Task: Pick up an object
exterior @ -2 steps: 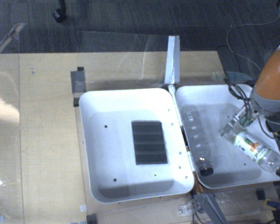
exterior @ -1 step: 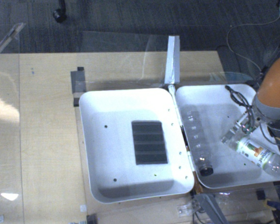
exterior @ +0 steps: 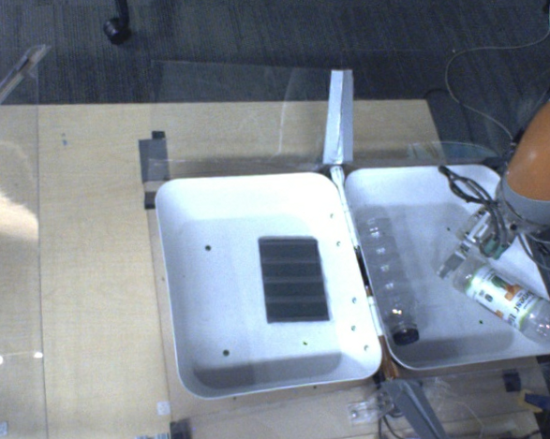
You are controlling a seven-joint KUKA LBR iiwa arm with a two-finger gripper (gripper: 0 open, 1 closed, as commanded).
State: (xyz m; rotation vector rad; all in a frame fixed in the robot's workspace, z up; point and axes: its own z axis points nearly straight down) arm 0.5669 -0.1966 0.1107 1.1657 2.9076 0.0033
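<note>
Desk: pale wood, matt. Two bins: smooth white plastic, slight sheen. Dark ribbed pad: matt. Two bottles: clear glossy plastic, one paper-labelled, other black-capped.

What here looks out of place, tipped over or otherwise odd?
Both bottles in the right bin lie on their sides: a clear bottle with a dark cap along its left wall, and a labelled bottle lying slantwise beside the gripper. Nothing looks spilled or damaged.

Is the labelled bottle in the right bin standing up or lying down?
Lying down: the bottle rests on its side on the right bin's floor, near the gripper.
</note>
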